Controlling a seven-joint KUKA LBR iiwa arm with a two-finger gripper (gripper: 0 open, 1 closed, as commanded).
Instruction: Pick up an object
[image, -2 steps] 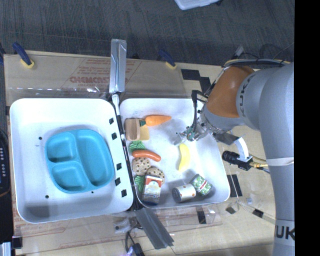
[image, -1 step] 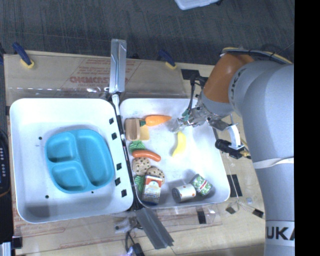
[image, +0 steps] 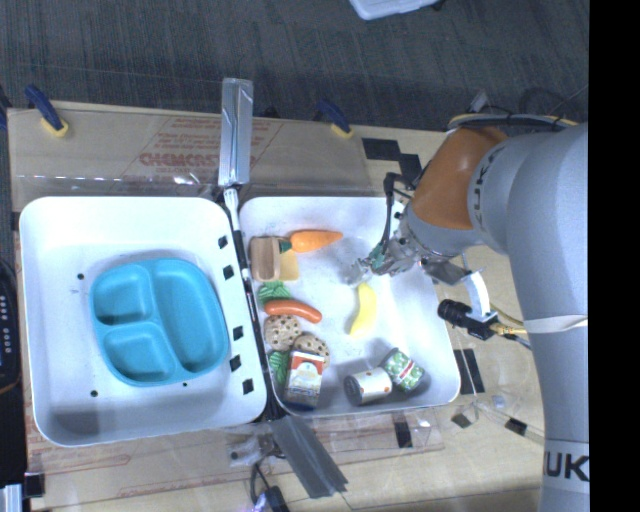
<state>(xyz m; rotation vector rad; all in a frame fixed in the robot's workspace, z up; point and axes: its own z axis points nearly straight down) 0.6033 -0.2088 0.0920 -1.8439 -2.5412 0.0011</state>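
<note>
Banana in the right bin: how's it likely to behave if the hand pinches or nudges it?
The banana looks like smooth toy plastic, so probably light, rigid and a bit slippery. Its curved shape may pivot or slide on the bin floor when nudged. It lies apart from the other items, just below the hand, so access looks easy.

Right bin (image: 430, 345) has all the pickable stuff: a yellow banana (image: 362, 309) lying pretty much in the middle, tilted a bit off vertical, with an orange carrot (image: 315, 240) up near the top wall pointing sideways. Along the left wall from top to bottom there's a tan slice of bread (image: 265, 258) with a yellow block next to it, a red sausage (image: 293, 311) on something green, two chocolate chip cookies (image: 297, 337) and a small carton (image: 304, 378). Near the bottom wall a tin can (image: 368, 385) lies on its side, touching a green and red pouch (image: 405, 370).
</note>
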